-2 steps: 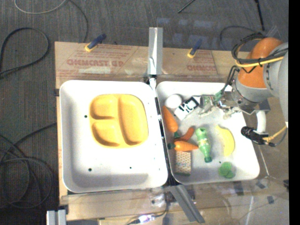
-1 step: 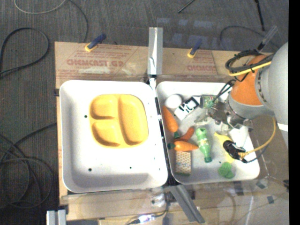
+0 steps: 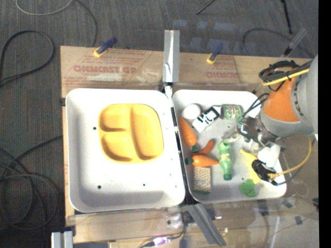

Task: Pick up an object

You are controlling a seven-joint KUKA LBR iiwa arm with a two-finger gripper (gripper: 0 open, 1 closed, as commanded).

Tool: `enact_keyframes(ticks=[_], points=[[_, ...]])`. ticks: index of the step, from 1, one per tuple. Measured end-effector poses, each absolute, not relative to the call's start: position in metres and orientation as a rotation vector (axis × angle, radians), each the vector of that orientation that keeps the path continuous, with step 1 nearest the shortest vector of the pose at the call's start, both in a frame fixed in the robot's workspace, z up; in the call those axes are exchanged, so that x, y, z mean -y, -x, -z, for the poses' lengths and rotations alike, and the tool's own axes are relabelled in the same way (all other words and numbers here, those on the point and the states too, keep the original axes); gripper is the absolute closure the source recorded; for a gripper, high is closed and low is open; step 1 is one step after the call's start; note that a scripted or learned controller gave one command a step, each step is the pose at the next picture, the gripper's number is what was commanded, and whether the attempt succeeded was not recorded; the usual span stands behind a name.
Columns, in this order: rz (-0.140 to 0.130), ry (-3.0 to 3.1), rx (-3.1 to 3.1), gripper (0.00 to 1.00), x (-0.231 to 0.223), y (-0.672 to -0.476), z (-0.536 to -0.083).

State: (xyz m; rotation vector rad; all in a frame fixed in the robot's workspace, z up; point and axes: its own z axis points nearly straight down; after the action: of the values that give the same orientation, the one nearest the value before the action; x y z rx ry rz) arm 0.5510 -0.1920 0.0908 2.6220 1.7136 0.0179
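The right bin (image 3: 269, 194) holds several small items. A long carrot (image 3: 187, 131) lies by its left wall, with a second carrot (image 3: 205, 160) and a small one (image 3: 208, 147) below it. A green bottle (image 3: 225, 160) lies in the middle. At the back are a white ball (image 3: 191, 110), a black-and-white box (image 3: 207, 118) and a green can (image 3: 231, 111). A tan packet (image 3: 201, 179) and a green lump (image 3: 248, 188) sit at the front. My gripper (image 3: 241, 132) hangs low over the bin's right half, just right of the bottle's top.
The left bin (image 3: 83, 190) carries a yellow compartment tray (image 3: 131, 132). The arm's orange band (image 3: 282, 106) and cables overhang the right bin's right wall. A metal post (image 3: 171, 56) stands behind the bins. Two clamps (image 3: 105, 46) hold the cardboard.
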Motion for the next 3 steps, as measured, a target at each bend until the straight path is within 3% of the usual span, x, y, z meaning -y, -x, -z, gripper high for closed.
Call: enact_keyframes(ticks=[1,2,3], points=[[-0.008,-2.372,-2.034,0.0,0.161,-0.529,-0.091],[-0.012,-2.374,-2.036,1.0,0.16,-0.529,-0.1],[0.005,-2.226,-2.218,1.0,0.19,-0.527,-0.113]])
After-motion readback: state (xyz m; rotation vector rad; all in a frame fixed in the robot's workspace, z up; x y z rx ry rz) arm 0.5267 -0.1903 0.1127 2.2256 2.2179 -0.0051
